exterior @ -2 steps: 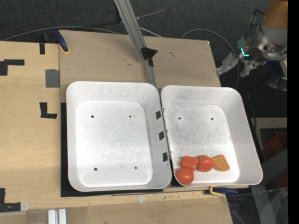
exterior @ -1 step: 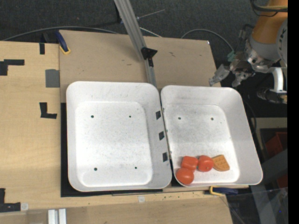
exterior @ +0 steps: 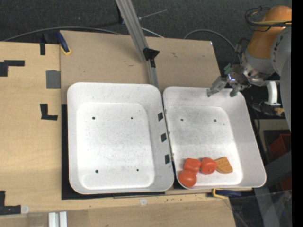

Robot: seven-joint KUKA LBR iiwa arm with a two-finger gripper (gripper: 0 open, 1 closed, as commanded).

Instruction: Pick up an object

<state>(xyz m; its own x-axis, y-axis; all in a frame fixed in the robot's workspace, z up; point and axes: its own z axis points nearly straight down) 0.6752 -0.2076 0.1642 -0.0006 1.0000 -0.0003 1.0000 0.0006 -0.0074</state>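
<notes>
Where the right bin (exterior: 246, 126) slopes down to its near edge, three red pieces (exterior: 194, 170) lie bunched together, touching one another, with an orange wedge (exterior: 224, 165) just beside the rightmost of them. All four sit well apart from the gripper (exterior: 221, 91), across the bin's floor from it, toward the camera. The gripper hangs over the far right corner of this bin, at about the level of the rim, its two fingers spread apart and nothing between them. Behind it, the wrist runs up to the right into the arm (exterior: 265, 37), with the orange band above. Left of the gripper, past the dividing edge where the two bins meet, lies the left bin (exterior: 75, 141). A grey pole (exterior: 135, 30) slants across the bench beyond the bins, farther left of the gripper.
</notes>
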